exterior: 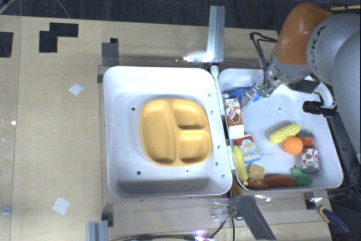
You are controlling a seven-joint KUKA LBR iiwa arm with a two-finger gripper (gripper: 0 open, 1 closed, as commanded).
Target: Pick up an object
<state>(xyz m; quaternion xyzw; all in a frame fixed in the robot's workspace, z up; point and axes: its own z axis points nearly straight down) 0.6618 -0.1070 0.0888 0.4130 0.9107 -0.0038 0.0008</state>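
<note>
The right bin holds several toy foods: a yellow corn cob, an orange, a small red and white can, a brown carton, a yellow and blue carton, a banana and a red sausage. A blue item lies at the bin's far left corner. My gripper hangs over that far part of the bin, just right of the blue item, and nothing can be seen between its fingers.
The left bin carries a yellow divided tray. A metal post stands behind the gap between the bins. The grey arm with its orange band covers the right bin's far right corner. Black cables run beside the wrist.
</note>
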